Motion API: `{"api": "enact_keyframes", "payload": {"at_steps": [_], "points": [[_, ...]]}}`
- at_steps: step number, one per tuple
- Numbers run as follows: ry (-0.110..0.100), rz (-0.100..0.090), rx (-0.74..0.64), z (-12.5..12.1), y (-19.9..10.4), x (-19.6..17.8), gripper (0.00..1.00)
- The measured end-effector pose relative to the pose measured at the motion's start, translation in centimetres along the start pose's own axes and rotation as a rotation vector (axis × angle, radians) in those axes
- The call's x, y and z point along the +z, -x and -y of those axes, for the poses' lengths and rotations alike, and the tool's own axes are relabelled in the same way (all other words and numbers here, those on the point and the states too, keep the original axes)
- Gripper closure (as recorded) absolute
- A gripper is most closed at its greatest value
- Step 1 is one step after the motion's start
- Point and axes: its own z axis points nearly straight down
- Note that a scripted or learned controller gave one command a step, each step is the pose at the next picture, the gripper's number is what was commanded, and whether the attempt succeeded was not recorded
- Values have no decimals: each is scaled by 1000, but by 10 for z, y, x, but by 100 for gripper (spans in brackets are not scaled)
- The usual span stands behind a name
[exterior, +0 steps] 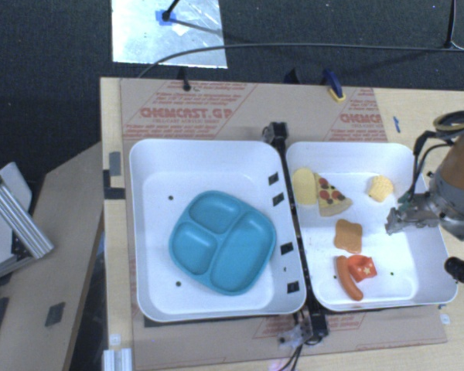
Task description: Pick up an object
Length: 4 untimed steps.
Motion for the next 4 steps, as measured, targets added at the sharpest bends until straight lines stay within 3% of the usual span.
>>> {"api": "enact_keyframes", "payload": {"at_steps": [3, 4], "points": [[2, 0, -4, -15, 13, -147, 100], [-3, -3, -8, -22, -38, -130, 100]]}}
